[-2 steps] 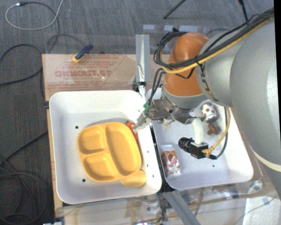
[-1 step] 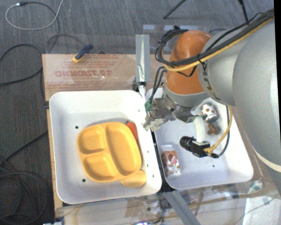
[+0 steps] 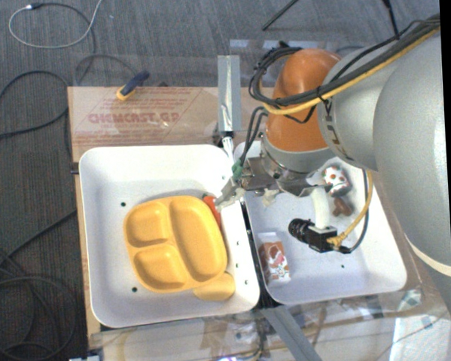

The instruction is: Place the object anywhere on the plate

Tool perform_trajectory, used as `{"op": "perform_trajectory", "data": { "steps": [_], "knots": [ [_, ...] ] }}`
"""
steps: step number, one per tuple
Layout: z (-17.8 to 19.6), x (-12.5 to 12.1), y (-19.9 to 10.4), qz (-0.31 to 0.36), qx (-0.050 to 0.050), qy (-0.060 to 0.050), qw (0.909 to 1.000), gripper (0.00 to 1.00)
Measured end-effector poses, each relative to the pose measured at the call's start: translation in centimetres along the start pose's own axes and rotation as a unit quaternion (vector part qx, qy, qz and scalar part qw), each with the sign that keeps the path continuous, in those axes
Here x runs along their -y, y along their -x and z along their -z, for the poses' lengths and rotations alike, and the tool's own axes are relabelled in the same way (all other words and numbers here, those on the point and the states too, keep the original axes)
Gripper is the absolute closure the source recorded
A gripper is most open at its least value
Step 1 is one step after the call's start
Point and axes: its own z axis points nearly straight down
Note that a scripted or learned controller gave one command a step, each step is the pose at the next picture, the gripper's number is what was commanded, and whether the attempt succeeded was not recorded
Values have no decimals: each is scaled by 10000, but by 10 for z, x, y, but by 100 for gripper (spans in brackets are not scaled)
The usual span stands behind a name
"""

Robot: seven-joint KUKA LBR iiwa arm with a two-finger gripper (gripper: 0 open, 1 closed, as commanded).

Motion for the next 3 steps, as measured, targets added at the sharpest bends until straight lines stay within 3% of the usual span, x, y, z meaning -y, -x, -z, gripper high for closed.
{"op": "perform_trajectory", "data": {
  "steps": [1, 2, 3],
  "knots": [
    [8, 0, 1, -8, 0, -18, 10000, 100],
    [8, 0, 1, -8, 1, -17, 10000, 0],
    [15, 1, 2, -18, 2, -36, 10000, 100]
  ]
}}
